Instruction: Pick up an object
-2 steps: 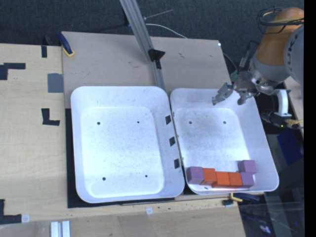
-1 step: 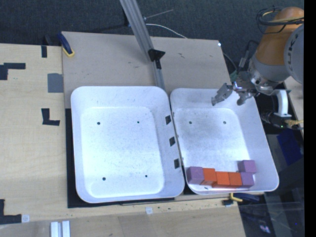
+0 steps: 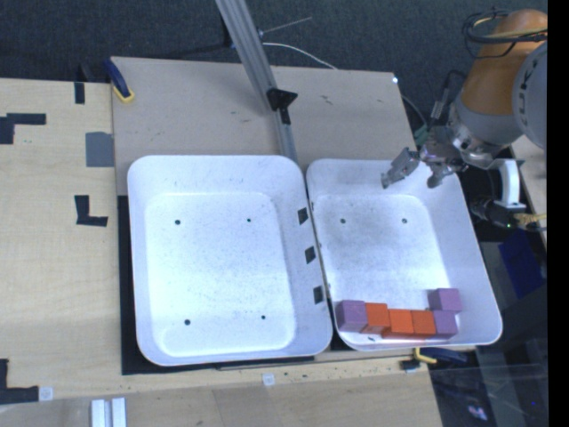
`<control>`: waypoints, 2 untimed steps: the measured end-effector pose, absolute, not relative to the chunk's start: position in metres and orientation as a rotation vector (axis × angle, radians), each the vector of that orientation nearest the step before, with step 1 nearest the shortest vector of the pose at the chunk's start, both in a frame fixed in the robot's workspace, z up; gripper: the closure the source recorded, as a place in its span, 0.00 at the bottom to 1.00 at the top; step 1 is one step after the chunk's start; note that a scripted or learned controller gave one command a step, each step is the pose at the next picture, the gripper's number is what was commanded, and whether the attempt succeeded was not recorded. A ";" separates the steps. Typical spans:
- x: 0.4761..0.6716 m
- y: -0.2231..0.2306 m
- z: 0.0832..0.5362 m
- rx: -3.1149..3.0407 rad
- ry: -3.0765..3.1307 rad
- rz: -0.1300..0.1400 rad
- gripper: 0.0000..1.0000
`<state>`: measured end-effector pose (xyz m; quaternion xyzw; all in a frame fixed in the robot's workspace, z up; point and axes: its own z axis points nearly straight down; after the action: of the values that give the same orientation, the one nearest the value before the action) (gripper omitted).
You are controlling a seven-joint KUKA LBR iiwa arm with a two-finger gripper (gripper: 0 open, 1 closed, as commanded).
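A row of blocks lies along the near edge of the right bin (image 3: 462,229): a purple block (image 3: 351,314) at the left, orange blocks (image 3: 402,320) in the middle, and purple blocks (image 3: 444,310) at the right end. My gripper (image 3: 416,173) hangs over the far right corner of that bin, well away from the blocks. Its two fingers stand apart with nothing between them.
The left bin (image 3: 142,238) sits beside the right one. A slanted metal post (image 3: 253,56) rises behind the bins. A blue and yellow clamp (image 3: 120,83) sits at the board's far left corner, and another clamp (image 3: 436,356) sits below the right bin.
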<state>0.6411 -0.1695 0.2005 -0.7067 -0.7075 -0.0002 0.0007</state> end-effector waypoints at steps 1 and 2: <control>0.628 -0.152 0.203 -2.218 -2.222 0.001 0.00; 0.642 -0.139 0.138 -2.216 -2.220 0.007 0.00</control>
<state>0.6418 -0.1388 0.1379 -0.7064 -0.7078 0.0023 0.0027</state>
